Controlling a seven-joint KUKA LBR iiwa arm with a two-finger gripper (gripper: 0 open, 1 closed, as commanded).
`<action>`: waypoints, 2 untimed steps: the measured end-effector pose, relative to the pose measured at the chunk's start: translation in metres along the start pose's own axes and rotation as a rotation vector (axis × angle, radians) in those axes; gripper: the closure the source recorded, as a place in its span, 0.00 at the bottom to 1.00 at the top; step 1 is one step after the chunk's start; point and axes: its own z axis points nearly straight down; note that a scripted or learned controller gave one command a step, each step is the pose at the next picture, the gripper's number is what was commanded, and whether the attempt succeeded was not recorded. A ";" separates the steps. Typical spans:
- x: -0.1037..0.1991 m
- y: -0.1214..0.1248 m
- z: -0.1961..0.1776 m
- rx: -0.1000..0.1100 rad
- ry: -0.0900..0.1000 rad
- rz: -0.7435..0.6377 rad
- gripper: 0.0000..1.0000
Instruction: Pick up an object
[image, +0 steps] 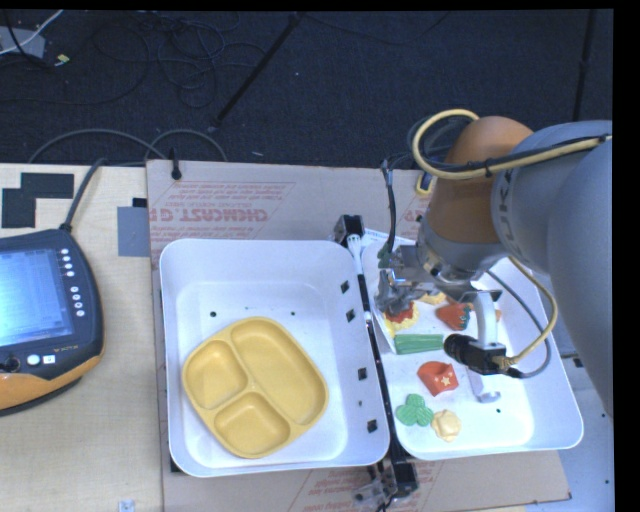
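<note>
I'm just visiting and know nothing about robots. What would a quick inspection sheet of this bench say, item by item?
Surface: flattened cardboard sheet under two shallow white bins, left bin and right bin.
Job's things: in the right bin, small toy pieces: green oblong piece, red block, green leafy piece, pale yellow piece, red piece.
Clutter: yellow three-compartment plastic tray in the left bin.
Grippers: two-finger gripper low over the right bin's far left part; finger state unclear.
Cables: yellow hose looped at the wrist; black cables on the dark floor.
Surroundings: handheld control pad with screen at left.
</note>
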 end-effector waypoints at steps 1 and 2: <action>-0.016 -0.021 -0.082 -0.001 -0.003 0.009 1.00; 0.056 -0.028 -0.145 -0.001 0.000 0.001 1.00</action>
